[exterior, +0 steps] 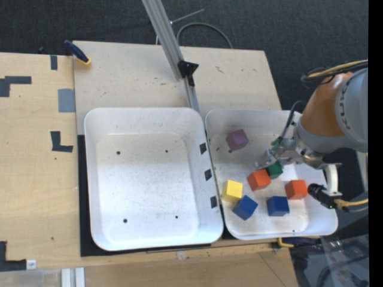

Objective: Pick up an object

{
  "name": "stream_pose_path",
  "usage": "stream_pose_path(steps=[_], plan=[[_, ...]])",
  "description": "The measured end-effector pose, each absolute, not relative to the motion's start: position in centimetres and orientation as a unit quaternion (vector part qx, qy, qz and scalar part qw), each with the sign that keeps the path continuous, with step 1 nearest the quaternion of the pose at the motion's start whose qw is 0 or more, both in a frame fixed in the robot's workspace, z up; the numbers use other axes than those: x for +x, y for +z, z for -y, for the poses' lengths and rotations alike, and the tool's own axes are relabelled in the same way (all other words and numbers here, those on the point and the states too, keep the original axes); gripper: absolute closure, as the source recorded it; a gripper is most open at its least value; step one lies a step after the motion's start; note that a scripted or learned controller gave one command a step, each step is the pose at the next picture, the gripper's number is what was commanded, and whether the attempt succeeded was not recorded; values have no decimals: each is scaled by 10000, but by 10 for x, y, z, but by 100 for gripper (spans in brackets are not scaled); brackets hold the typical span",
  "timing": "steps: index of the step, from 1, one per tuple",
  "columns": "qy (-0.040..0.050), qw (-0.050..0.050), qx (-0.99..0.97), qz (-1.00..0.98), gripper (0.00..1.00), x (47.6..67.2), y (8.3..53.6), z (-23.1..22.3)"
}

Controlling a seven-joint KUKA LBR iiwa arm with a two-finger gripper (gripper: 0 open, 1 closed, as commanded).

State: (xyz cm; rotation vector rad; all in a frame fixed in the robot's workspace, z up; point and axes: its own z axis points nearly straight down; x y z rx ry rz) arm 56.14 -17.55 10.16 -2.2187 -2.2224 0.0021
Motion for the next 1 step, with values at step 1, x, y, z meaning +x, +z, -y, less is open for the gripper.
stream_pose_path(steps=[1], plan=[[-10, -15, -7063, 7079, 100, 568, 157, 167]])
